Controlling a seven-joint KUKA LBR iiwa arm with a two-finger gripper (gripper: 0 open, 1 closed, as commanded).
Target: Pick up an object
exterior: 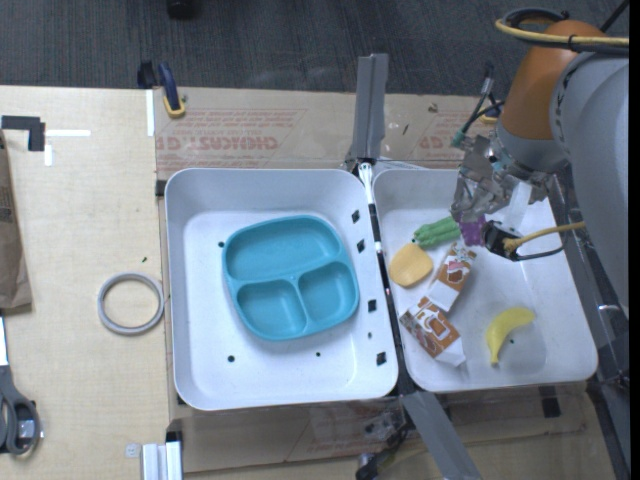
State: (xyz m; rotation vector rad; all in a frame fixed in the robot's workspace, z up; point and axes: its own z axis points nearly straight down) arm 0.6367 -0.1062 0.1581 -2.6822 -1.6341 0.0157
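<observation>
My gripper (468, 211) hangs low over the back of the right bin (560, 368), just above and to the right of a green toy vegetable (436, 233). A small purple piece (472, 234) shows right under the gripper. Below them lie a yellow-orange round toy (410, 265), a red and white snack packet (456, 268), a brown and white carton (432, 330) and a yellow banana (507, 330). I see nothing lifted off the bin floor.
The left bin (190, 268) holds a blue divided plate (290, 276). A grey metal post (371, 108) stands behind the seam between the bins. On the bench at left lie a tape ring (131, 302) and scissors (16, 423).
</observation>
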